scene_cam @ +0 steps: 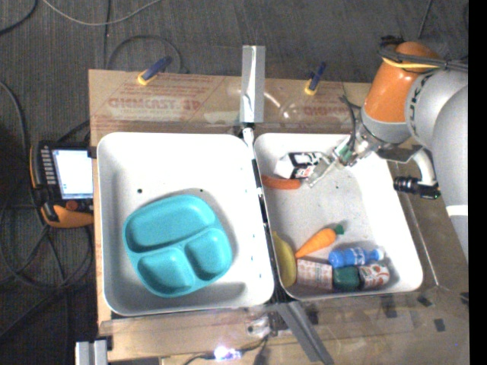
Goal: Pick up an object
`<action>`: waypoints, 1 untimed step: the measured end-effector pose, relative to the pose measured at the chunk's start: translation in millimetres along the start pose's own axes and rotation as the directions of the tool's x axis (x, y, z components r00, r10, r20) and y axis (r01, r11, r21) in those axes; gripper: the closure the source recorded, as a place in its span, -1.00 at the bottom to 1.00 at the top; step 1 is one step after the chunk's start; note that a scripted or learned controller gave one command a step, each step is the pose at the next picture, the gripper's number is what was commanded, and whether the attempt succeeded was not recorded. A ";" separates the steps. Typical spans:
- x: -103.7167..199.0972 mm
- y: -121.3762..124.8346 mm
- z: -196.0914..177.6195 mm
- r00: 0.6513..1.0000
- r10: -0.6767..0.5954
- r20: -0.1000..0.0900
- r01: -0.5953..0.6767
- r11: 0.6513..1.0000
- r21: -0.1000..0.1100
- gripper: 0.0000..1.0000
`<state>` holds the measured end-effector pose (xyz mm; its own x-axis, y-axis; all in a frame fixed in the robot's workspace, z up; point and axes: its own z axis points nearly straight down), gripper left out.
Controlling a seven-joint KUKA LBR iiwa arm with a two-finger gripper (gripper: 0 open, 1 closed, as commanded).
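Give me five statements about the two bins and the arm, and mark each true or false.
1. The blue divided tray lies in the left bin. True.
2. The carrot lies in the left bin. False: it lies in the right bin.
3. The gripper is over the right bin's far end. True.
4. The banana lies against the right bin's right wall. False: it lies along its left wall.
5. The blue bottle lies at the right bin's near end. True.
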<state>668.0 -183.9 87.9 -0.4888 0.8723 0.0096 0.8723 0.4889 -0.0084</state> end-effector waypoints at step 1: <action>58.4 31.6 -2.5 1.000 -0.012 0.005 0.012 1.000 0.000 -1.00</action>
<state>666.9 -117.5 90.7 -0.4994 0.8664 0.0046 0.8663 0.4994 -0.0087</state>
